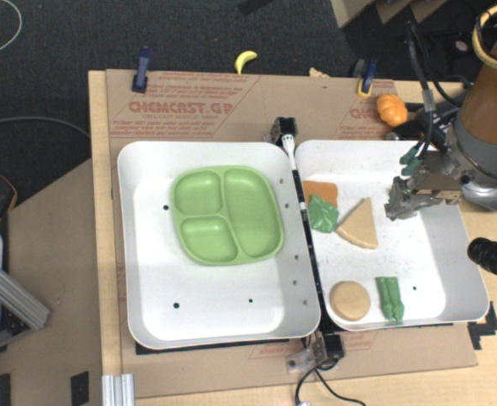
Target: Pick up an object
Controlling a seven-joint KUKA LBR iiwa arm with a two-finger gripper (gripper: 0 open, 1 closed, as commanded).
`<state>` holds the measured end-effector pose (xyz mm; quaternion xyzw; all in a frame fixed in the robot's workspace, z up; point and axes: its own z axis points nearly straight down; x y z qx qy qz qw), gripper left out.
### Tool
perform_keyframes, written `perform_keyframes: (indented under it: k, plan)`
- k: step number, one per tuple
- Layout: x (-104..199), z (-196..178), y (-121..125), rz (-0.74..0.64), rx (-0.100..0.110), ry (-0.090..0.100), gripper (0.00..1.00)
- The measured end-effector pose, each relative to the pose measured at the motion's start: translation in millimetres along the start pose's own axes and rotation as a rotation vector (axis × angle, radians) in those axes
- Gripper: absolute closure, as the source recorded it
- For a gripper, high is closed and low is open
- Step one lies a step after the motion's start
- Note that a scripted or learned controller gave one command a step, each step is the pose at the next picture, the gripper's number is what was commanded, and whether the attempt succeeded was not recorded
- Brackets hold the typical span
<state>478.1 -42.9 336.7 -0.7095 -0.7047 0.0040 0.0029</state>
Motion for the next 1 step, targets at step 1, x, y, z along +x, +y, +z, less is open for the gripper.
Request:
perform_keyframes:
  k: [1]
  plan:
    - [48.1,21.2,0.9,-0.012,-0.005,0.004,1.0]
